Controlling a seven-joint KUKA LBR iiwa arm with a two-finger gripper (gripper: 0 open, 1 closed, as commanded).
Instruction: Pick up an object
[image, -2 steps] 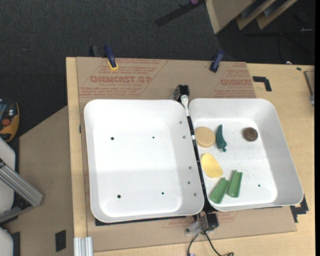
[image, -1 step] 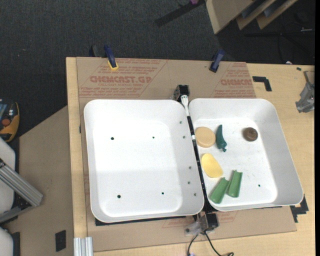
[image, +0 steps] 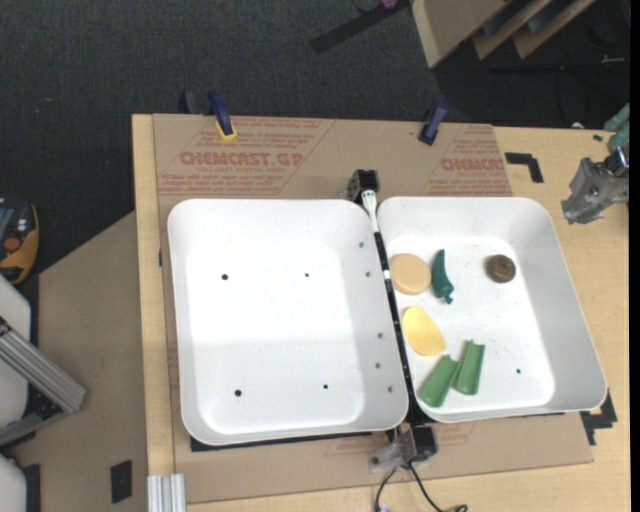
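At the desk's right edge my pincer (image: 592, 197) hangs outside the right bin (image: 560, 250); I cannot tell its state. Nothing picked yet: the tan disc (image: 409, 273) and green pieces (image: 455, 372) lie inside.

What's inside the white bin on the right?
The right bin holds a tan disc, a dark green curved piece, a brown round piece, a yellow piece and two green pieces. Whatever lies beneath them is covered.

brown board (image: 300, 150) | red print "CHEMCAST GP" | repeated at right, partly readable
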